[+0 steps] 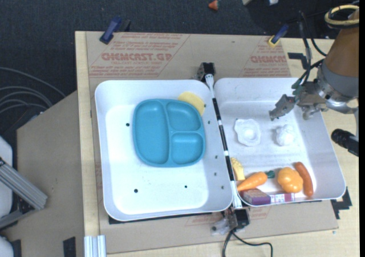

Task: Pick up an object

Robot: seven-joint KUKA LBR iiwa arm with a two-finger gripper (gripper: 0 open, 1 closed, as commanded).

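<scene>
My gripper (295, 109) hangs over the back right part of the right bin (251, 97), open, with nothing between its fingers. Just in front of it a small white lump (284, 135) lies on the bin floor, and a flat white piece (247, 132) rests to its left. Along the front wall of that bin are a carrot (251, 181), an orange pepper (290, 179), a red sausage (304, 178), a purple box (258, 196) and a small yellow piece (237, 167).
The left bin (108, 153) holds a blue divided plate (169, 132) with a yellow object (193, 101) behind it. A black clip (206, 70) sits where the bins meet at the back. The arm's grey and orange wrist (345, 62) rises at the right.
</scene>
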